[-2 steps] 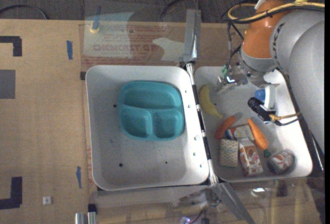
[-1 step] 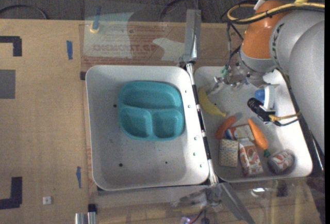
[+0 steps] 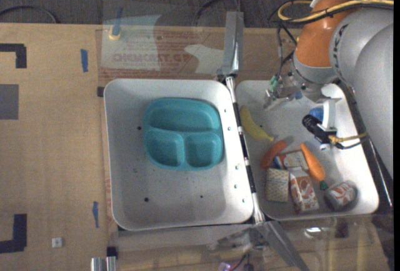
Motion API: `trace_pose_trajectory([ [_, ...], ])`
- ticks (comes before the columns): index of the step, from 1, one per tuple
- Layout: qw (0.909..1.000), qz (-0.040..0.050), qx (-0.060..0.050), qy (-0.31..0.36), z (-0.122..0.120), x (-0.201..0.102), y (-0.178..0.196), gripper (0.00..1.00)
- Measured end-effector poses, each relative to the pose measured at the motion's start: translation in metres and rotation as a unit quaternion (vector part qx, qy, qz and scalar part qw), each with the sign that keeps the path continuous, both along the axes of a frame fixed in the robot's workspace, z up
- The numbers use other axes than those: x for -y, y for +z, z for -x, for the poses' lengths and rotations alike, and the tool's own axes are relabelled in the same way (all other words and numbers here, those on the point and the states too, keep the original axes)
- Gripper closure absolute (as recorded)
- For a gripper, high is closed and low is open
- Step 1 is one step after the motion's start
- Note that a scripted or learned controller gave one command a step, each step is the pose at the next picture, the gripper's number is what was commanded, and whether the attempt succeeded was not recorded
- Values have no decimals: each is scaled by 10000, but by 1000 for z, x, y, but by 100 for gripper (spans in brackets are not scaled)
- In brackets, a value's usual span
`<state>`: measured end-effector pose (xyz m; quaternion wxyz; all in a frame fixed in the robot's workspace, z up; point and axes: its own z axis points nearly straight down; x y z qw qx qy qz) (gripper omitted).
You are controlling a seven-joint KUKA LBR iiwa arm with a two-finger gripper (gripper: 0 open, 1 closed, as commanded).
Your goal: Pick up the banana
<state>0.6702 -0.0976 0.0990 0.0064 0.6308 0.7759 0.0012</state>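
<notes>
The small yellow curved banana [image 3: 255, 126] lies in the right-hand shallow white bin [image 3: 365, 204], close against that bin's left wall, unheld and lying at a slant. The two-finger gripper [image 3: 282, 90] is seen above the bin's upper part, up and to the right of the fruit and apart from it; whether it is released or clenched cannot be told, as its tip is small and cluttered with cables. The pick is judged not yet begun — an approach is the step in hand. Several risks can be foreseen. The banana sits so near the wall that a descending tool could be blocked by the rim or could pin the fruit against it instead of enclosing it. Just below lie an orange-red curved pepper-like piece [image 3: 275, 152], an orange carrot-shaped toy [image 3: 312, 163] and small printed cartons [image 3: 302, 192] — a misplaced descent could take one of these instead. The banana's curve and smooth skin are judged likely to let it roll or slip from a grip set off its middle. The teal divided plastic plate [image 3: 183, 133] in the left-hand white bin [image 3: 125, 201] is well apart and poses no hindrance.
</notes>
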Motion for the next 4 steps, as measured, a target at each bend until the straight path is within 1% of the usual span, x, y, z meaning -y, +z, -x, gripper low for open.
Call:
trace_pose_trajectory([
  [1,9999,-25,-48,139,2,-56,86,100],
  [2,9948,-17,-39,1017,2,-82,157,100],
  [3,10000,-27,-45,74,3,-186,200,100],
  [4,9994,-27,-71,327,4,-243,159,100],
])
